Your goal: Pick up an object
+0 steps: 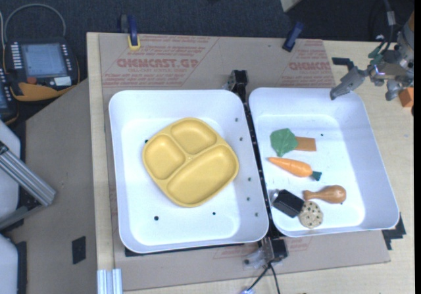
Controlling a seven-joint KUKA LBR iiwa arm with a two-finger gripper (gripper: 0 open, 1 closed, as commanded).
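Nearest the camera, along the front edge of the right white plastic bin (375, 154), lie a round speckled cookie (311, 215) and a small black block (287, 203), touching each other. Left of that bin sits the left white bin (125, 154), holding a yellow three-compartment plastic plate (191, 161); both bins rest on the cardboard-covered desk (99, 89).

Inside the right bin, going down in size: an orange toy carrot with a green tip (291, 166) near the middle, a tan drumstick-shaped toy (325, 194) just in front of it, and a green leafy piece on an orange stub (289, 141) towards the back.

My reading is that the task sits at its approach step; nothing is picked. The pincer (342, 87) hangs above the right bin's back right corner, well apart from every toy, reaching in from the right with its tip slanting leftward. Whether it is spread or closed I cannot tell. Next it needs to travel forward and left over one toy, probably the carrot, then descend.
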